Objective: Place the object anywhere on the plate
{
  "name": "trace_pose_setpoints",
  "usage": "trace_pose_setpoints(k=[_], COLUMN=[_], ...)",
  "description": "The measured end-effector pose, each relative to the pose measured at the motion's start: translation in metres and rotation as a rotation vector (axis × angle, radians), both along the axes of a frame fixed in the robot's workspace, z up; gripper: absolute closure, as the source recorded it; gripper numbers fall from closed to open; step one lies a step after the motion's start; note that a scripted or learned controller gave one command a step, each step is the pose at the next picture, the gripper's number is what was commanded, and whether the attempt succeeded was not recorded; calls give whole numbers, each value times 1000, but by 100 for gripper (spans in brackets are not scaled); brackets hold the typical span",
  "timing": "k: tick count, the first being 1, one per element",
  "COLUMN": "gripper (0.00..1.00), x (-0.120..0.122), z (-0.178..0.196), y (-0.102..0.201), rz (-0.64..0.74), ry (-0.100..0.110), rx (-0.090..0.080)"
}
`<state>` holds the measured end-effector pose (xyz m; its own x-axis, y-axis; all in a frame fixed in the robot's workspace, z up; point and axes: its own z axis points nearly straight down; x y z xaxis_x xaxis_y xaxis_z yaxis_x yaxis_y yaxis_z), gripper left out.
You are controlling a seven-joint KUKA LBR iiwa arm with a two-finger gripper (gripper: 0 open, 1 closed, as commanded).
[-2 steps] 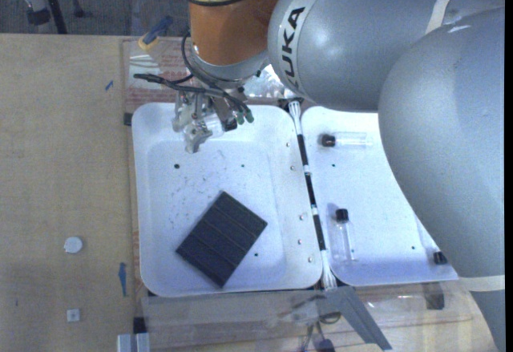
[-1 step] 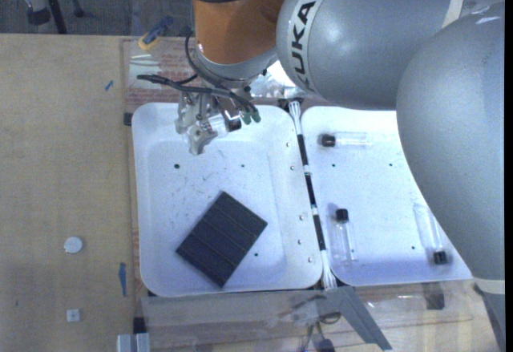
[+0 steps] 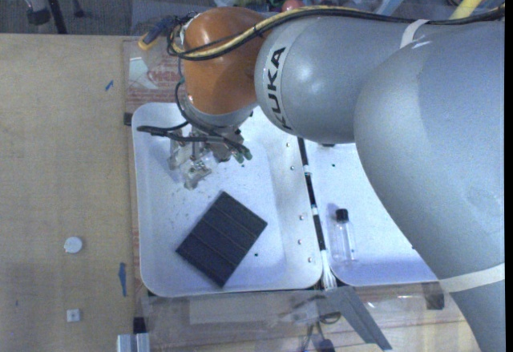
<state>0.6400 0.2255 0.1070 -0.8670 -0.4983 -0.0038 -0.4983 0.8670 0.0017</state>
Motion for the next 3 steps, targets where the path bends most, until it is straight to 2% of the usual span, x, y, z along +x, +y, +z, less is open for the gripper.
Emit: trace_pose_setpoints(k=[1, 2, 3], gripper=[100, 100, 100], x=[28, 28, 28], z=[54, -8, 101], y=[1, -1, -11], rz=[241, 370, 918], ry=[-7, -8, -9], rx=[2, 1, -1])
